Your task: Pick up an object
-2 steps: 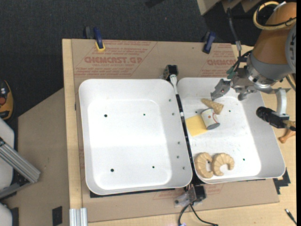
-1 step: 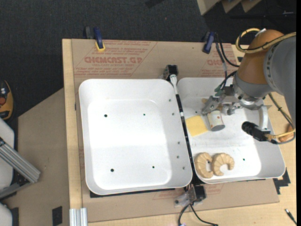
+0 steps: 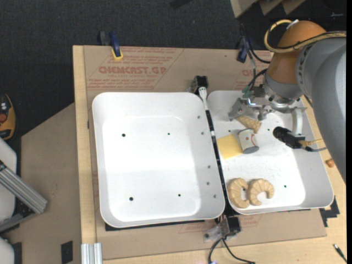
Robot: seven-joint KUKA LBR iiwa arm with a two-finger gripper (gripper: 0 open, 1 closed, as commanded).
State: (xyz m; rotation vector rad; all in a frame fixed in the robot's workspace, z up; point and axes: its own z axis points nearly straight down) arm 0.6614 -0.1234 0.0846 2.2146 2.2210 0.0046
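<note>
In the right white bin (image 3: 308, 186), my gripper (image 3: 246, 112) hangs low over the far left part, reaching in from the right. A small tan piece (image 3: 252, 124) lies just below its tip, touching or nearly touching it. In front of that lies a short grey cylinder (image 3: 249, 141), with a yellow block (image 3: 227, 146) beside it against the bin's left wall. Two pale croissant-shaped pastries (image 3: 240, 193) (image 3: 262, 190) sit side by side near the front edge.
The left white bin (image 3: 110, 147) adjoins the right one along a shared wall. Both rest on a cardboard sheet (image 3: 137, 65) held by blue clamps (image 3: 114, 42) at the back. The grey arm with its orange band (image 3: 291, 48) covers the right bin's far right corner.
</note>
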